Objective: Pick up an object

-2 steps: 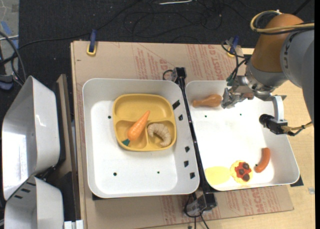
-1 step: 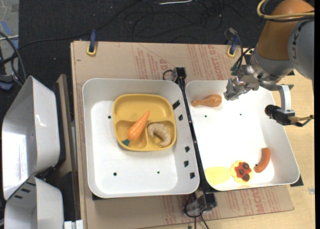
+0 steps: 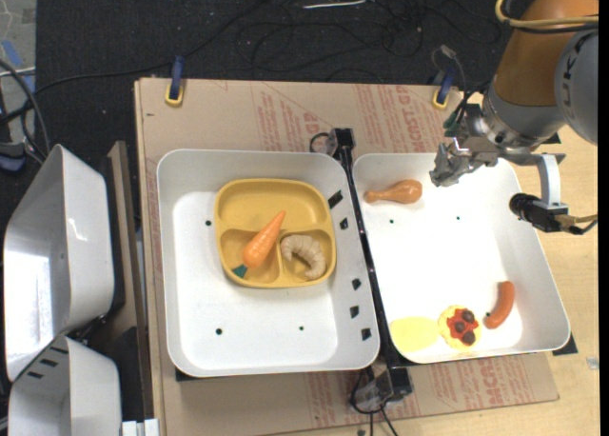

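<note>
The gripper (image 3: 445,175) hangs over the far edge of the right bin (image 3: 533,263), and honestly I can't tell whether its jaws are apart or closed from this angle; nothing shows between them. Just to the left of the jaws and a touch nearer the camera lies a drumstick (image 3: 395,193) on the bin floor, close by but not touching as far as I can see. Well away from the jaws, at the near end of the same bin, sit a sausage (image 3: 500,305), a little pizza slice (image 3: 461,325) and a yellow disc (image 3: 413,332). Farther left, in the left bin (image 3: 190,329), a yellow divided plate (image 3: 238,201) holds a carrot (image 3: 264,240) and a shrimp (image 3: 306,253) in separate compartments.
</note>
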Motion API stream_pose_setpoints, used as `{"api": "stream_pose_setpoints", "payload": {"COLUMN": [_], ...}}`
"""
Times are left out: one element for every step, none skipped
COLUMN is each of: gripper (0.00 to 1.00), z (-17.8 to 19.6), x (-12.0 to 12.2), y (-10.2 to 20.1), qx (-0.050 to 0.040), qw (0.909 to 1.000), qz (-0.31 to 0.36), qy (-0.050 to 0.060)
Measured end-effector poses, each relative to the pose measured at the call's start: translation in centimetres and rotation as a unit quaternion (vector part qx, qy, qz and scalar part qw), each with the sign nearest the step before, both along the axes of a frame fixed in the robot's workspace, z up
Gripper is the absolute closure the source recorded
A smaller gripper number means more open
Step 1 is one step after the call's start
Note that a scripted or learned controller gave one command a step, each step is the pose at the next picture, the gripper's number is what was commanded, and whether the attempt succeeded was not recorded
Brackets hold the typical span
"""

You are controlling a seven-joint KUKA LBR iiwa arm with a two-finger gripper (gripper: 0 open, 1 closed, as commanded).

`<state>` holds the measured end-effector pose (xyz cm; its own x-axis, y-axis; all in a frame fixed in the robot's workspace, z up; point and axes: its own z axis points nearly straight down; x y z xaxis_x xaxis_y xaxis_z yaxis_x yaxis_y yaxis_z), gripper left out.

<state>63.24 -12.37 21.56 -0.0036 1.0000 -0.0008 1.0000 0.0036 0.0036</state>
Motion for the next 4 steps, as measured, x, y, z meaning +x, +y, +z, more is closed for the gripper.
{"api": "stream_pose_setpoints", "payload": {"gripper": [1.0, 1.0, 1.0, 1.0], "z": [-0.1, -0.4, -0.5, 1.0], "x": [-1.4, -3.5, -6.4, -8.2], "y": [4.6, 8.7, 14.0, 19.2], "qx": [0.0011, 0.0009, 0.0016, 0.0014], "qw": [1.0, 1.0, 1.0, 1.0], "qz": [0.002, 0.001, 0.002, 0.003], "qy": [0.003, 0.003, 0.003, 0.002]}}
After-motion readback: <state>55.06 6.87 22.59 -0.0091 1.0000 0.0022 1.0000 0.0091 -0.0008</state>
